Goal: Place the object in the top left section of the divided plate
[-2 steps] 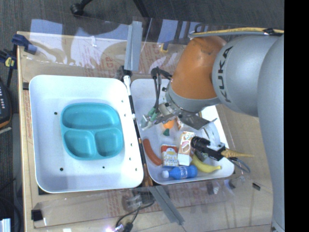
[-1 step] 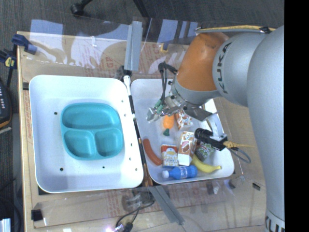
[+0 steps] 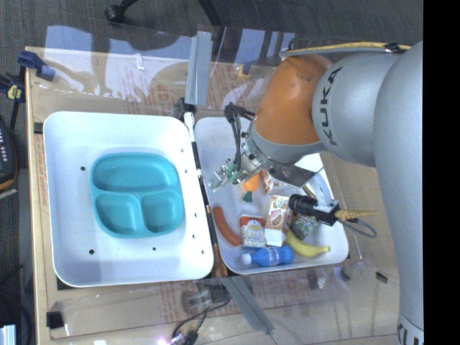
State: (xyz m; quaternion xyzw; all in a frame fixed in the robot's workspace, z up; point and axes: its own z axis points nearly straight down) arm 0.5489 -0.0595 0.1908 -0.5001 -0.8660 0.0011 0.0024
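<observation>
The teal divided plate (image 3: 136, 194) lies in the left bin (image 3: 65, 142), one wide section along its top and two smaller ones below. My gripper (image 3: 233, 171) hangs low in the right bin (image 3: 208, 139), under the orange wrist band, near the bin's upper left part. A small orange piece (image 3: 251, 183) lies just beside it, partly hidden by the wrist. Below are a red sausage (image 3: 225, 226), two juice cartons (image 3: 277, 210), a blue bottle (image 3: 269, 256), a banana (image 3: 307, 247) and a dark can (image 3: 305, 225).
The grey arm (image 3: 366, 106) covers the right bin's upper right half. A metal divider rail (image 3: 195, 70) runs between the bins at the back. The bench's far edge and clear panels lie beyond.
</observation>
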